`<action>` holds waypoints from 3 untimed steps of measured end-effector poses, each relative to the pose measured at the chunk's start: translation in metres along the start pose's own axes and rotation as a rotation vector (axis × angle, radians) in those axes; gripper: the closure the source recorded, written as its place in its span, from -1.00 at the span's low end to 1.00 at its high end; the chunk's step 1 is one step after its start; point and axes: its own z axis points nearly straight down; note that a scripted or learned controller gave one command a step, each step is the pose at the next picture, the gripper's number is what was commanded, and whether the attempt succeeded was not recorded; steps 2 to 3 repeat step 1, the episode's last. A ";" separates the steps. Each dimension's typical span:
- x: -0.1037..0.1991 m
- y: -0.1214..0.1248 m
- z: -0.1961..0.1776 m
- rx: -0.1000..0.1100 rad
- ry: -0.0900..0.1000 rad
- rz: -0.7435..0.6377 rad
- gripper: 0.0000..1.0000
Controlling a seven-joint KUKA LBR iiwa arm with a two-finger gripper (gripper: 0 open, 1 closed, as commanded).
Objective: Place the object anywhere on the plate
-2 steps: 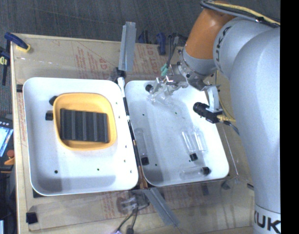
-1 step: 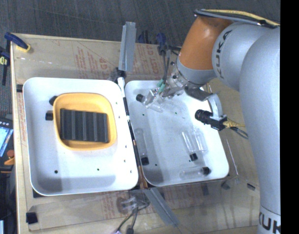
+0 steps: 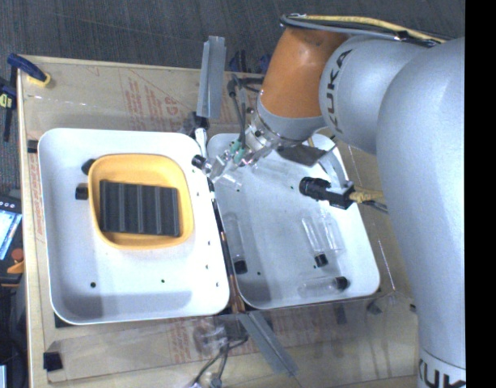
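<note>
Two shallow white bins sit side by side on the counter point(image 3: 110, 79). A yellow rounded plate point(image 3: 142, 199) holding a dark ridged block point(image 3: 140, 208) lies in the left bin point(image 3: 118, 289). Over the right bin's point(image 3: 272, 289) upper left corner hangs the end effector point(image 3: 231, 164); its opening cannot be judged.

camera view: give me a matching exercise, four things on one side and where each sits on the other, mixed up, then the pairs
Things:
1. yellow plate
2. clear tubes
3. gripper
4. blue clamp

Places:
A. on the bench's far left corner
B. over the right bin's far left corner
C. in the left bin
D. lying on the right bin's floor, toward its near right

Pairs: 1-C, 2-D, 3-B, 4-A
</note>
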 end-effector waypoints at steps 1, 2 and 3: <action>0.000 0.000 0.000 0.000 0.000 0.001 -1.00; 0.000 0.000 0.000 0.000 0.000 0.001 -1.00; 0.000 0.000 0.000 0.000 0.000 0.001 -1.00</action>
